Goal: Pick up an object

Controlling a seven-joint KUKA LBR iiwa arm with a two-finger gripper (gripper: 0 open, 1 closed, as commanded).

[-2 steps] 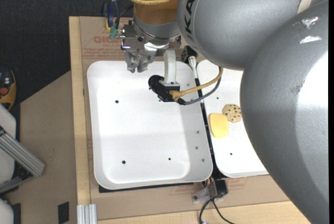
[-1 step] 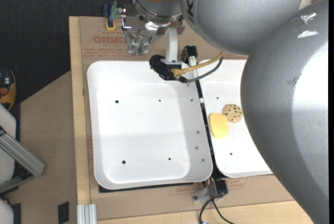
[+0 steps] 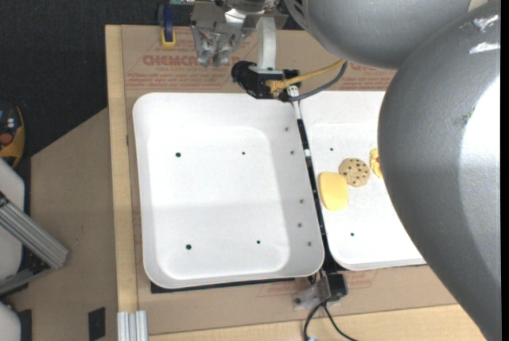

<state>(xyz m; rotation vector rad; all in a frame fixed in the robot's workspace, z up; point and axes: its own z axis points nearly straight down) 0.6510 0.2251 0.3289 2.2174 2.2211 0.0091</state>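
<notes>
Claw (image 3: 213,52) hangs over the desk's far edge beyond the left bin (image 3: 208,200), wide or narrow I cannot tell, so the approach seems still ahead: next it must reach the right bin (image 3: 359,246), where a cookie (image 3: 354,171) lies beside a yellow piece (image 3: 334,191).

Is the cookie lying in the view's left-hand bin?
No, the cookie lies in the right-hand bin, beside a yellow piece.

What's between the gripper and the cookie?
Nothing loose, in the camera view: only the left bin's corner and the two bins' rims separate the gripper from the cookie.
</notes>
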